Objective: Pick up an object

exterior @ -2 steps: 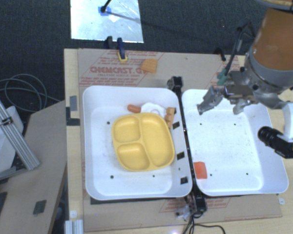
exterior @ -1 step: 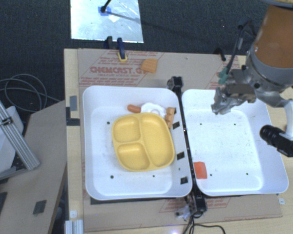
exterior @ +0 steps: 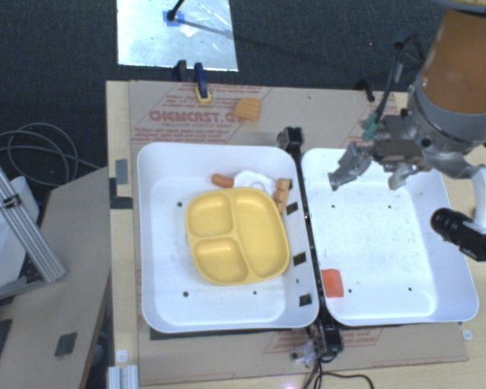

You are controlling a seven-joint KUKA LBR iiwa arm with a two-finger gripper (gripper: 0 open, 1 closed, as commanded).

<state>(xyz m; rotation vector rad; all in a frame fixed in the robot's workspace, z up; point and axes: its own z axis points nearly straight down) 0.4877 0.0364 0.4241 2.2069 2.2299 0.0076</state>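
Note:
The left bin holds a yellow divided plate. Behind the plate lie a small orange sausage-shaped piece, a white piece and a tan piece. In the right bin, a small orange-red block rests near the front left corner. My gripper hangs over the far edge of the right bin. It is open, with nothing between its fingers, and stands well away from the block.
An orange-tan piece lies on the cardboard behind the left bin, near a blue and yellow clamp. A shiny foil sheet sits farther back. Black clips line the seam between the bins.

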